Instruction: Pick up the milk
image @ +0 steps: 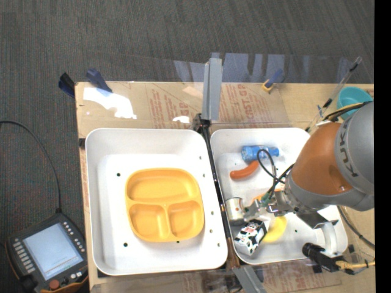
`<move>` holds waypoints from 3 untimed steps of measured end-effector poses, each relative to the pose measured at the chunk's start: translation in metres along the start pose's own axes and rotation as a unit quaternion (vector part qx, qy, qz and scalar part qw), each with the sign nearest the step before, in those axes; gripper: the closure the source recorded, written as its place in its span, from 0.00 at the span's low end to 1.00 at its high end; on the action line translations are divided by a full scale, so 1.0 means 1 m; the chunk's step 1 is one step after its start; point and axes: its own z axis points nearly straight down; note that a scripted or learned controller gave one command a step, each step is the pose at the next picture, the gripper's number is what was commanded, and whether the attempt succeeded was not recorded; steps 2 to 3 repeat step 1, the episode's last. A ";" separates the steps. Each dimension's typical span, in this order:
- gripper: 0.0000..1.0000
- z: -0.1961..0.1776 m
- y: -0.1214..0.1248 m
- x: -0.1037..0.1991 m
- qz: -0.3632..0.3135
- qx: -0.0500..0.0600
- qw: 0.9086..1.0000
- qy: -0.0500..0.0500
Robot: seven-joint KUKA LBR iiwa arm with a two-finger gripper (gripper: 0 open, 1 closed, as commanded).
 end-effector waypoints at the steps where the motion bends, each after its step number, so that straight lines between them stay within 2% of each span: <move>1: 0.00 0.017 0.026 -0.006 -0.091 0.002 0.996 -0.002; 3: 0.00 0.017 0.026 -0.006 -0.091 0.002 0.996 -0.002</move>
